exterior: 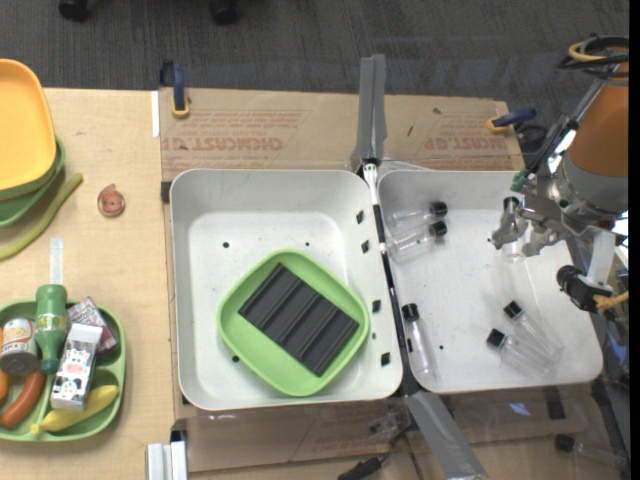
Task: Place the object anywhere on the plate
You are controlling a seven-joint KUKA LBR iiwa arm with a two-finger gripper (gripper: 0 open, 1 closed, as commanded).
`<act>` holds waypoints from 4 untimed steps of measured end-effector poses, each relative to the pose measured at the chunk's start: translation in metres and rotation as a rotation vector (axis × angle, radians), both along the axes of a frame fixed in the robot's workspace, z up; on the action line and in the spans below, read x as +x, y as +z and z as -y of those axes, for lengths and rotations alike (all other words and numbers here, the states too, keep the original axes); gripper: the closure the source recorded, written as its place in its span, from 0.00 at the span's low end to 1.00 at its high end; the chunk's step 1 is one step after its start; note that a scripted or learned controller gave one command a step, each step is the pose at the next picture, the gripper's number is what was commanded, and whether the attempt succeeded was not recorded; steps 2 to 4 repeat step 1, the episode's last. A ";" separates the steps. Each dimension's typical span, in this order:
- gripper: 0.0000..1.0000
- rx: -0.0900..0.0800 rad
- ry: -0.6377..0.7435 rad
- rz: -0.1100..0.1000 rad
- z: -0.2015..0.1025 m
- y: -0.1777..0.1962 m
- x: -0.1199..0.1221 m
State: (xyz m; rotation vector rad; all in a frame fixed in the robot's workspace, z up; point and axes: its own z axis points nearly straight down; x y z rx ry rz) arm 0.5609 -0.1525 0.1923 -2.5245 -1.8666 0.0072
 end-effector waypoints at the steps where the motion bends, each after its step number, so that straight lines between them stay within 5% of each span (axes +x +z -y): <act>1: 0.00 0.000 0.000 0.000 0.000 0.000 0.000; 4: 0.00 0.000 0.000 0.000 0.000 0.000 0.000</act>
